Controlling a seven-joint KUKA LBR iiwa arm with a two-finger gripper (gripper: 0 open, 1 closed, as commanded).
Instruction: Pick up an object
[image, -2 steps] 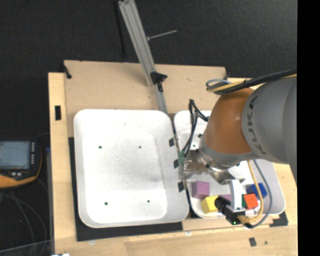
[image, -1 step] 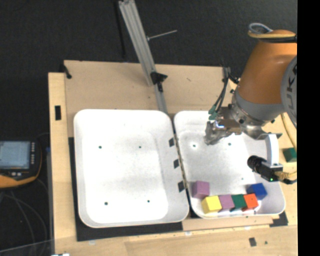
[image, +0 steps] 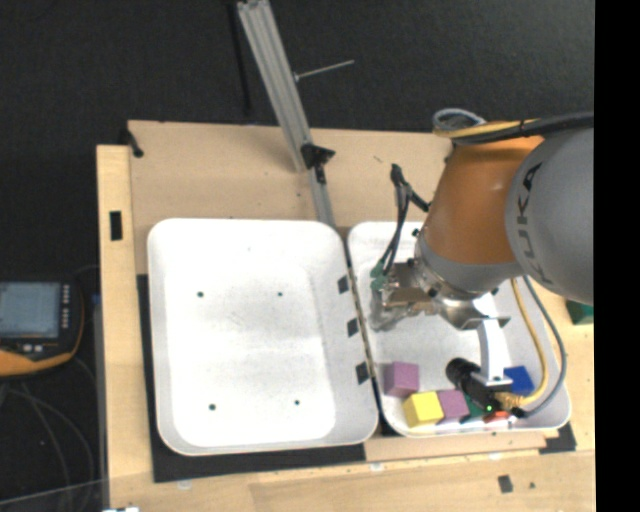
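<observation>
Can't tell what the gripper (image: 385, 312) is doing, it's hidden. Purple cube (image: 402, 377) sits just below it in the right bin (image: 365, 240); probably light and rigid, so grab opposite flat faces.

The arm (image: 560, 215) was a thick, rounded body of smooth grey casing, with a broad orange band (image: 480, 200) wrapped about it above the wrist. Dark lettering ran across the grey shell near the band. Below the band sat a grey collar, then a metallic wrist block (image: 410, 290). Thin black cables (image: 400, 195) looped beside it, and a yellow cable (image: 548, 345) curved down.
</observation>
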